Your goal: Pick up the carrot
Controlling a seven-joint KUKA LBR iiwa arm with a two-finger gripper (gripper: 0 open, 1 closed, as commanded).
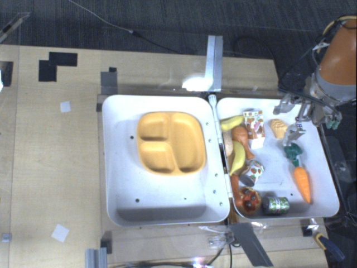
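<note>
The carrot lies in the right bin near its right wall, orange with a green leafy top pointing to the far side. My gripper hangs over the bin's far right part, just beyond the carrot's green top and apart from it. It is open, and nothing sits between its fingers. The orange band of the arm rises at the right edge.
The right bin also holds bananas, a small carton, a bread-like piece, a green can and several more toy foods along its left side. In the left bin sits a yellow divided plate.
</note>
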